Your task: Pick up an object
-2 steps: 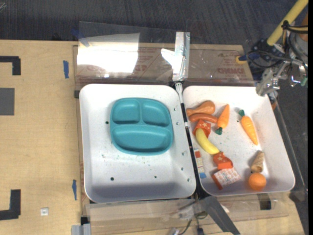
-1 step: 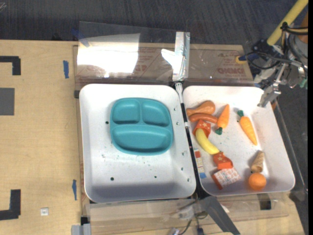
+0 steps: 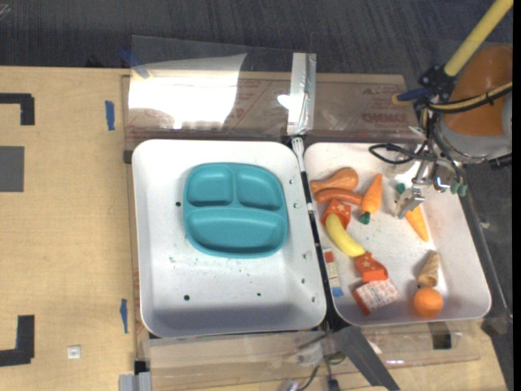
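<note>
over the right bin point(image 3: 480, 296), near its far right corner, the gripper point(image 3: 418, 192) hangs low above a small orange wedge, probably a toy carrot piece point(image 3: 418, 221). whether the fingers are spread or pressed together i cannot tell, as cables and metal parts blur together there. nothing visible sits between them.

the likely target is that carrot piece, lying just below the gripper near the bin's right wall. the risk, as i judge it, is a miss: the wedge is small, tapered and lies flat, so a closing grip could squeeze it out sideways or close on air. a second carrot point(image 3: 371, 195) lies near to the left, and a drift that way could nudge it instead. the bin wall beside the target leaves little room on that side.

elsewhere in the right bin lie a banana point(image 3: 344, 238), an orange point(image 3: 427, 301), a red-and-white box point(image 3: 376, 294) and a sausage-like piece point(image 3: 335, 178), crowded toward the left and near end. the left bin point(image 3: 155, 283) holds a teal divided plate point(image 3: 236, 208). both bins rest on a pale wooden table point(image 3: 65, 218), with dark carpet behind it.
</note>
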Robot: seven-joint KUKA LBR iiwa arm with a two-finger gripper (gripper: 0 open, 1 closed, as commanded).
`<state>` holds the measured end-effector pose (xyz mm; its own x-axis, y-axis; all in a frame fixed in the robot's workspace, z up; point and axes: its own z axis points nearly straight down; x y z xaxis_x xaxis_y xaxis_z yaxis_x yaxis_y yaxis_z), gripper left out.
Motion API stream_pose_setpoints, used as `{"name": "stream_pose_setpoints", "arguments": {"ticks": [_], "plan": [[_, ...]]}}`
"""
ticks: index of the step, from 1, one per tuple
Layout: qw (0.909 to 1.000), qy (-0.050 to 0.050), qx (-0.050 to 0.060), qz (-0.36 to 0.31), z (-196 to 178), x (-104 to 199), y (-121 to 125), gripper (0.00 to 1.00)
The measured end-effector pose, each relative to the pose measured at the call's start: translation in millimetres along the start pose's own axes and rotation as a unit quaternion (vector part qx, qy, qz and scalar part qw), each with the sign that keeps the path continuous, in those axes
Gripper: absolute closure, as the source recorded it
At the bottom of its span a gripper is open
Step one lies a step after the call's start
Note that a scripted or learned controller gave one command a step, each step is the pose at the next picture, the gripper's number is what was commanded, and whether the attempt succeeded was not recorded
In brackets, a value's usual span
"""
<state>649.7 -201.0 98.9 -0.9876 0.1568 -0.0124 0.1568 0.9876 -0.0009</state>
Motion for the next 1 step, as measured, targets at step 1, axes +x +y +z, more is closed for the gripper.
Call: {"name": "stream_pose_setpoints", "arguments": {"ticks": [1], "plan": [[0.9991,0.003,-0.001,0.043,11.1,18.3,-14.3,0.00]]}}
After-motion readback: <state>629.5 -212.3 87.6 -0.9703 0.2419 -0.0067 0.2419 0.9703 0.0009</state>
